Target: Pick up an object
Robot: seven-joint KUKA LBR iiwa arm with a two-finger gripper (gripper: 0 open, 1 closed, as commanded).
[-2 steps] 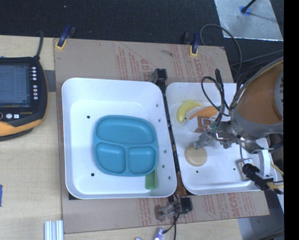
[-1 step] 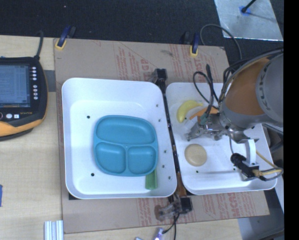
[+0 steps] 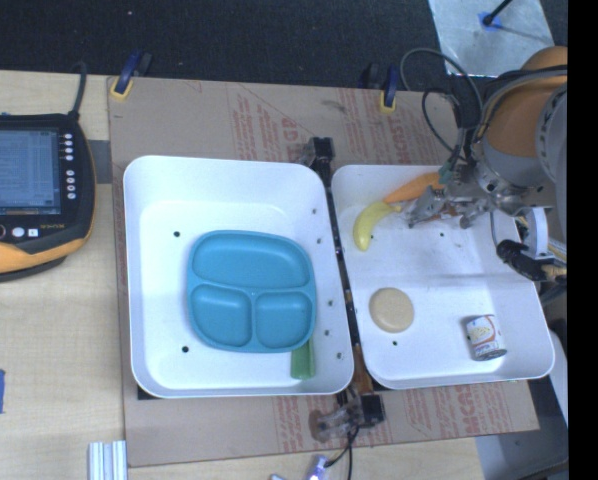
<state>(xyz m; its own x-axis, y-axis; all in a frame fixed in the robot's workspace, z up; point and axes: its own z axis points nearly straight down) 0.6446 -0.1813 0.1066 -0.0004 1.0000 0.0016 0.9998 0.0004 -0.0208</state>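
Right bin (image 3: 539, 363) taken as landmark. Gripper (image 3: 441, 208) low over its far part, just beside the orange carrot (image 3: 415, 186) and near the yellow banana (image 3: 369, 224) at its far left; jaw state cannot be told. Round tan disc (image 3: 391, 309) at its near middle. Small can (image 3: 485, 337) at its near right, label unreadable. Left of it, second bin (image 3: 149, 268) holds blue divided plate (image 3: 251, 290) and green piece (image 3: 302, 361). Cardboard (image 3: 229, 118) printing illegible

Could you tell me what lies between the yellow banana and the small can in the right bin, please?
In the camera view, a round beige cookie-like disc lies roughly between the yellow banana and the small labelled can; otherwise bare white bin floor.
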